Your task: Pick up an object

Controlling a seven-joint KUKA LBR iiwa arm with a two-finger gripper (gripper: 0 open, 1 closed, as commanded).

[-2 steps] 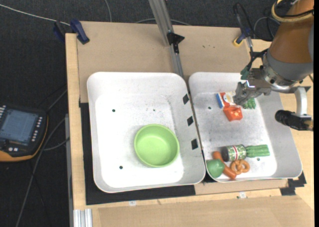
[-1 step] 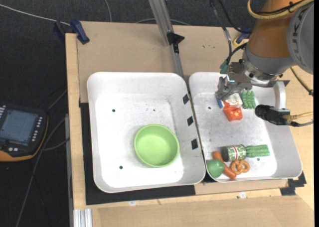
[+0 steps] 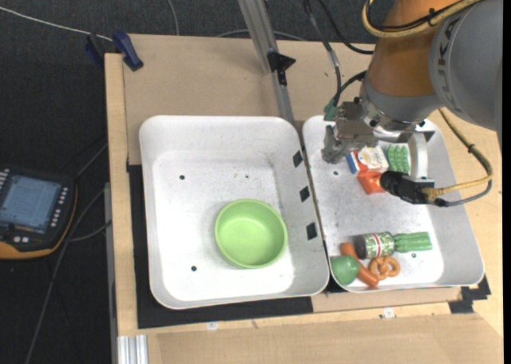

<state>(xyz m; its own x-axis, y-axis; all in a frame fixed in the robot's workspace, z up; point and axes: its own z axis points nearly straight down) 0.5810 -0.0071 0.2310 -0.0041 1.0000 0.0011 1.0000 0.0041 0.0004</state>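
Note:
My gripper [image 3: 335,147] hangs over the upper left part of the right bin [image 3: 459,231], close to the wall it shares with the left bin. Just to its right lie a red and white carton [image 3: 370,172] and a green striped packet [image 3: 398,158], partly under the wrist. Nothing can be seen in the gripper. A green bottle [image 3: 393,243] lies on its side near the bin's front, with a green round piece [image 3: 344,269] and an orange twisted piece [image 3: 384,267] below it. A light green bowl [image 3: 251,232] sits in the left bin [image 3: 164,195].
A metal post [image 3: 259,15] slants up from the bench behind the bins. A black cable connector [image 3: 406,187] juts from the wrist above the right bin. A handheld pendant [image 3: 32,211] lies off the bench at the left.

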